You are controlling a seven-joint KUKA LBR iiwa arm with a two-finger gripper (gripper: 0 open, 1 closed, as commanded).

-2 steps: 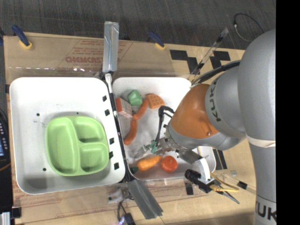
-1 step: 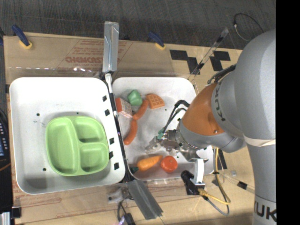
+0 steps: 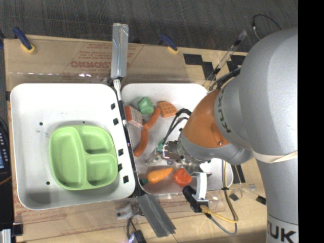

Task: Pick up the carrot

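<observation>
- The jaws (image 3: pixel 178 172) hang low over the near end of the right bin (image 3: pixel 167 91), under the orange wrist band of the arm (image 3: pixel 263 95); whether they are apart or together cannot be told from this slant.
- The carrot (image 3: pixel 159 175) lies on the bin floor just left of the jaws, flat, its length running left to right. No contact between it and the jaws can be made out.
- A red-orange round piece (image 3: pixel 182 177) sits right at the jaws, touching the carrot's right end.
- Beyond the jaws, toward the far end of the bin, lie a long sausage-like piece (image 3: pixel 144 134), a green block (image 3: pixel 146 105) and a waffle-textured orange piece (image 3: pixel 166 108).
- Well left of the jaws, the left bin (image 3: pixel 30 100) holds a green divided plate (image 3: pixel 83 157).
- Both bins rest on the table (image 3: pixel 61 59).
</observation>
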